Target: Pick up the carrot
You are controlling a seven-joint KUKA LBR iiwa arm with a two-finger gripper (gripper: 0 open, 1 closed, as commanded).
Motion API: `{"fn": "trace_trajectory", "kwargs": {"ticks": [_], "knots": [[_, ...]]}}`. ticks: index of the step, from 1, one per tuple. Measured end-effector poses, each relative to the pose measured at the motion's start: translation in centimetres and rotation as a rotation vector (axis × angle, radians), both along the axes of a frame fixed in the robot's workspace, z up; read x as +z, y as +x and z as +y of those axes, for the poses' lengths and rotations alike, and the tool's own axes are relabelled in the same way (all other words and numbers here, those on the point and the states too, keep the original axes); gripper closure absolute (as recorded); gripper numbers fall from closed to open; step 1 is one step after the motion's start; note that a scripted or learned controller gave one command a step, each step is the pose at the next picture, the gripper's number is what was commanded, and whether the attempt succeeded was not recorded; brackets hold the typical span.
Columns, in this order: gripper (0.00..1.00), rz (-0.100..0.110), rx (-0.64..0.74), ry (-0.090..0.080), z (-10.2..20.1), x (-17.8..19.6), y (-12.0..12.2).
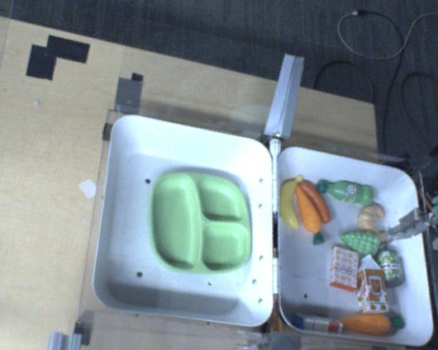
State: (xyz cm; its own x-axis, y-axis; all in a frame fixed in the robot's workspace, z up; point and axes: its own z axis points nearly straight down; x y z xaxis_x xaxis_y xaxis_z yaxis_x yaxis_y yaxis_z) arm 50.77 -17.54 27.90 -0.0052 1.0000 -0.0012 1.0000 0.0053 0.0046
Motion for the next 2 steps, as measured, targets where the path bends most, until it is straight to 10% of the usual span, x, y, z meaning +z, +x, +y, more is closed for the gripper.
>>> {"fn": "trace_trajectory", "kwargs": {"ticks": [1, 2], "knots": [[0.0, 0.001, 0.169, 0.0, 4.86, -8.97, 7.02], [0.0, 0.001, 0.169, 0.0, 4.83, -8.96, 7.02]]}}
